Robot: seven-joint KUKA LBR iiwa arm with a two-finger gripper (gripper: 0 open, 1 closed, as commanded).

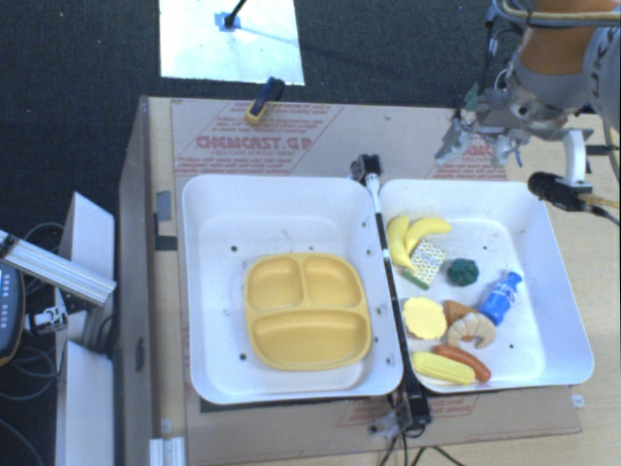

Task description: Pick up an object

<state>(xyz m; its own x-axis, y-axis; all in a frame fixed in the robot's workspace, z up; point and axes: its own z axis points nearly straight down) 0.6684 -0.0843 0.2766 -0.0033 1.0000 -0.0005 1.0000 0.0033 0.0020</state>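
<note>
A: What is listed in the right bin (543, 250)?

B: Bananas (412, 234) are logged near the far left corner, with a small patterned packet (427, 258) just beside them. A dark green piece (463, 272) is placed near the middle, and a blue bottle (500, 297) toward the right edge. A yellow round slice (424, 317), a croissant (469, 329) and a hot dog (451, 366) are grouped toward the near left corner.

A: And the left bin (213, 260)?

B: One yellow divided tray (307, 311) is recorded, set toward the near edge.

A: The end effector (482, 147)?

B: It is held above the worktop (320, 134), beyond the far edge of the right bin, apart from every item. Two fingers (452, 144) are seen spread apart; nothing is gripped between them.
</note>
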